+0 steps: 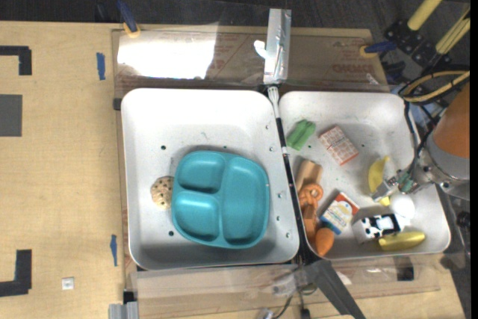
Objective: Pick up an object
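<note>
A light wooden bench (52, 183) carries two shallow white bins set side by side and touching along their inner rims, the left bin (142, 116) lying well away from the gripper (394, 185) and the right bin (358, 104) lying directly beneath it. Behind both bins, on the far side from the gripper, a sheet of clear plastic (172, 48) rests on the bench, with brown cardboard (336, 60) beside it. Black tape marks (16, 60) and short blue tape strips (100, 65) sit on the bare wood far out beyond the left bin.
</note>
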You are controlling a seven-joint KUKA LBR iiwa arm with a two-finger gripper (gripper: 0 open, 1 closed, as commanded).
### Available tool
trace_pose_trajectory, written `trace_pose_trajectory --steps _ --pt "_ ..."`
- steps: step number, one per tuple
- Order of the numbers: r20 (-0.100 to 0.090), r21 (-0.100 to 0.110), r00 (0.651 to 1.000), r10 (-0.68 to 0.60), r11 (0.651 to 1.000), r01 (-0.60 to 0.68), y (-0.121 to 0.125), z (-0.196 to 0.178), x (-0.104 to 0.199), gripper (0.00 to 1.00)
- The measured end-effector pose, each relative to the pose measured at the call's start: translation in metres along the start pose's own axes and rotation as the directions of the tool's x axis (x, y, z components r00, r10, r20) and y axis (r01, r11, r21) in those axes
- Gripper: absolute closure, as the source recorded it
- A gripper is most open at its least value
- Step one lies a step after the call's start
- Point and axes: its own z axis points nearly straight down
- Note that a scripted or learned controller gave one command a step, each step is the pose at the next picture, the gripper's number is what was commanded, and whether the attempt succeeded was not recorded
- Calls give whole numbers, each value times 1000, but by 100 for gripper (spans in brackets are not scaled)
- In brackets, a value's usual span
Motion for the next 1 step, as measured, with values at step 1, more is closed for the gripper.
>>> trace_pose_trajectory --steps 1 --pt "0 -2 984 179 984 -179 23 -105 54 100"
